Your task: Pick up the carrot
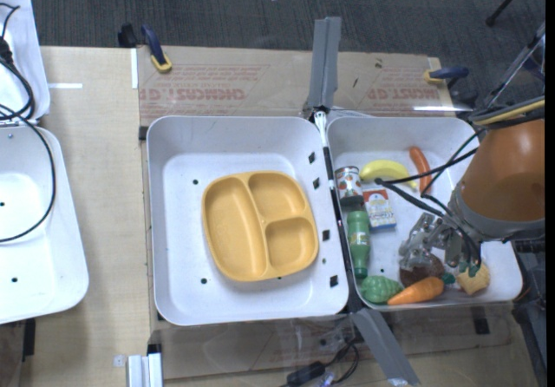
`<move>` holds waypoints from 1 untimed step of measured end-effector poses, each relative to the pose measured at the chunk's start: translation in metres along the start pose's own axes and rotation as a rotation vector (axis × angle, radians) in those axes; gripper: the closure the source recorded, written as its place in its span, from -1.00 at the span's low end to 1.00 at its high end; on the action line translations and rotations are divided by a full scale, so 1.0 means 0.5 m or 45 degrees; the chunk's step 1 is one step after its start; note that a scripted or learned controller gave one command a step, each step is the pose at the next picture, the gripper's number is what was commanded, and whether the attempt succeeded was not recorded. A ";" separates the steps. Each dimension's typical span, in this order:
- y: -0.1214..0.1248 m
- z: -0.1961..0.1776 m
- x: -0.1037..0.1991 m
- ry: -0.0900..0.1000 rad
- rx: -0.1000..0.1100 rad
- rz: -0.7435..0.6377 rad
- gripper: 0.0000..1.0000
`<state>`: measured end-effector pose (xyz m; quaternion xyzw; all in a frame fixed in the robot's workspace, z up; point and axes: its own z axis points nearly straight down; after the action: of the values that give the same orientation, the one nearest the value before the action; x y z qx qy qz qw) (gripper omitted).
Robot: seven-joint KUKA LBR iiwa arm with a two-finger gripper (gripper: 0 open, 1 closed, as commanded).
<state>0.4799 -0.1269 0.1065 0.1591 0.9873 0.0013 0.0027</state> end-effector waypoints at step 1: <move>0.001 -0.001 -0.001 -0.002 0.000 -0.001 -1.00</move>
<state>0.4805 -0.1267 0.1069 0.1587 0.9873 0.0013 0.0037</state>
